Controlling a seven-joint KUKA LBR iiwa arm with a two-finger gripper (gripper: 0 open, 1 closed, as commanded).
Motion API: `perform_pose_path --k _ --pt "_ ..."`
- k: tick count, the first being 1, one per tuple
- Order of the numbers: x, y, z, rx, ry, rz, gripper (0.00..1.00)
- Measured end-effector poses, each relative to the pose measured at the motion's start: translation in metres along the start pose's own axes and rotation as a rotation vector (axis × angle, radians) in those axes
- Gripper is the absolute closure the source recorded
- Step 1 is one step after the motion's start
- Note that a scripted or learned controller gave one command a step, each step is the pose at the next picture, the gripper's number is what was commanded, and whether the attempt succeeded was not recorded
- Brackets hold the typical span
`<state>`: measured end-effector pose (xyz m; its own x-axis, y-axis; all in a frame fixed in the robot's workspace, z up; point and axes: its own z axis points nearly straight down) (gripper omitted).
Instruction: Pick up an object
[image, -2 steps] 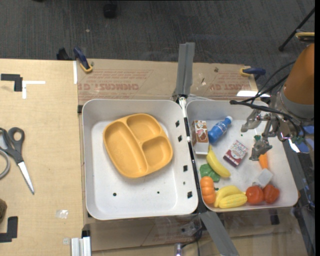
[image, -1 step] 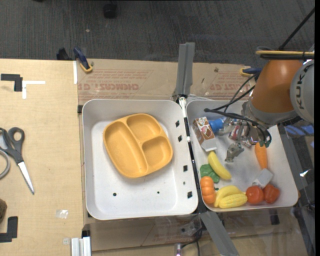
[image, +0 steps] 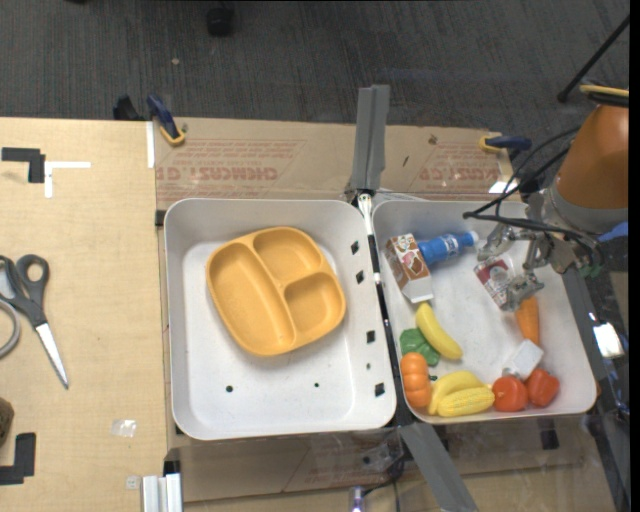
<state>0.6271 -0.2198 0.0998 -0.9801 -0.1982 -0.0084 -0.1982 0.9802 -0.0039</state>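
Carrot (image: 528, 320) lies just below jaws (image: 512, 278) in right bin (image: 578, 352).

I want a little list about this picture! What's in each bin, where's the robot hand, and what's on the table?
left bin: one yellow divided plate
right bin: brown carton, blue bottle, banana, green pepper, yellow pepper, orange fruit, tomato, red pepper, carrot, white block
gripper: over the right bin's far right part, near the carrot
holding something: cannot tell
table, left side: scissors
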Motion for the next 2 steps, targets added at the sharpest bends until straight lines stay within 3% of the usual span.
perform_pose_path --k 1,2 --pt "0.035 0.006 0.005 -0.002 0.002 0.133 0.00" --pt "0.068 0.012 0.006 -0.002 0.004 0.118 0.00"
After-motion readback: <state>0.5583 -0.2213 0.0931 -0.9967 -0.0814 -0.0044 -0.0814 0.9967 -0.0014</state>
